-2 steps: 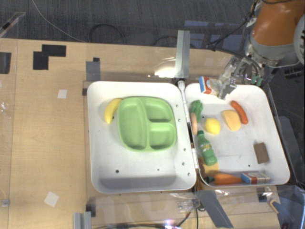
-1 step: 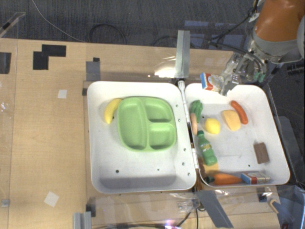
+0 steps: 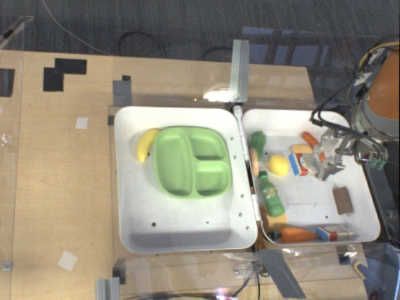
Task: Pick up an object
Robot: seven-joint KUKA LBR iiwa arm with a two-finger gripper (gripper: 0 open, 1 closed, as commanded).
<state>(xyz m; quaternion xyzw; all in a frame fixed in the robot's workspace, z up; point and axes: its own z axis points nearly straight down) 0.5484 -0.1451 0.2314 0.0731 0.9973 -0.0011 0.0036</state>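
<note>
My gripper (image 3: 329, 168) hangs over the right bin (image 3: 365, 186), near its back right part, and it is open with nothing between its fingers. Just left of it lie a red, white and blue box (image 3: 299, 165), a yellow lemon (image 3: 279, 165) and orange and red toy foods (image 3: 305, 144). A brown block (image 3: 342, 200) lies just in front of the gripper. Along the bin's left side are a green bottle (image 3: 270, 195), a green vegetable (image 3: 257, 141) and a wooden stick (image 3: 254, 161). A carrot (image 3: 297, 234) and a small box (image 3: 331, 233) lie at the front.
The left bin (image 3: 144, 230) holds a green divided plate (image 3: 190, 161) with a banana (image 3: 145, 144) beside it at the back left. A metal post (image 3: 239, 74) stands behind the wall between the bins. Cables hang beside the arm (image 3: 381, 99) at the right.
</note>
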